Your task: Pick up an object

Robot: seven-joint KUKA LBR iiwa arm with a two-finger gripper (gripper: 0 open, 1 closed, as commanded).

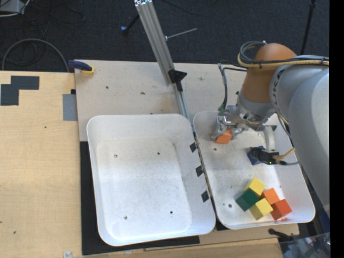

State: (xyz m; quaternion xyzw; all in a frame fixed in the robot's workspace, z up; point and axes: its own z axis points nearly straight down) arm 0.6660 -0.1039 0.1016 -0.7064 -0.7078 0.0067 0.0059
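counter: pale wood with dark floor and cables behind it, carrying two shallow white bins side by side; a slanted aluminium rail [159, 42] runs down toward the seam between them.
left bin [107, 128]: i see only bare white floor with a few specks.
right bin [207, 120]: holds everything worth grabbing.
jaws [226, 129]: low in the right bin's far corner, hanging off the arm's orange-banded wrist.
orange block [223, 137]: small, sitting right at the tip of the jaws, just toward me and slightly left of them; it looks touching or nearly so.
state of jaws: i cannot tell whether they are spread or pinching; the metal hides the gap and the block looks below the tips, not clearly between them.
block's axis: too small and blurred to read.
cluster: yellow, green, orange and red cubes [262, 199] bunched at the near right corner, well apart from the jaws.
judgement: the orange block is the obvious target, a straight drop and close.
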